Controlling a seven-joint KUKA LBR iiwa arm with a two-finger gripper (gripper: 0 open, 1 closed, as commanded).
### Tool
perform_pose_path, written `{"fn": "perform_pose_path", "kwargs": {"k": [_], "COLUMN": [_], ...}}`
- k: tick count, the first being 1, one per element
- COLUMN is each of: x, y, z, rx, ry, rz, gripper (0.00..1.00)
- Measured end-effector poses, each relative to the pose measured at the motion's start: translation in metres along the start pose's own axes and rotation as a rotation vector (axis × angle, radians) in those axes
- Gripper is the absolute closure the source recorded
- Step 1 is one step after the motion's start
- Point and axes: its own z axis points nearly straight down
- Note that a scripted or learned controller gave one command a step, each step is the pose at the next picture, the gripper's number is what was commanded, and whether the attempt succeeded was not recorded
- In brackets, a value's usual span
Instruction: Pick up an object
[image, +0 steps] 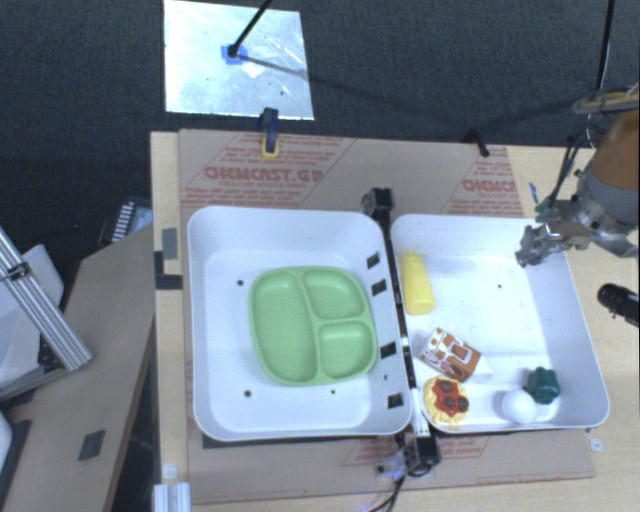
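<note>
Your gripper (537, 245) hovers over the right bin's (585, 330) far edge, carrying nothing visible; its grip state I cannot tell. Choose the yellow bottle (417, 283), which lies apart from the clutter, and descend centred over it.

Plastic bins, cardboard beneath

Both bins (290, 225) look smooth glossy white plastic; the green tray (310, 325) is matt plastic. At 12 o'clock, a metal sheet (238, 60) shines dully over matt cardboard (330, 170).
</note>
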Motion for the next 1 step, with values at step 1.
{"fn": "perform_pose_path", "kwargs": {"k": [1], "x": [-0.0001], "y": [0.0011], "z": [-0.0101], "rx": [0.004], "ry": [0.001], "rz": [0.000], "gripper": [1.00]}}
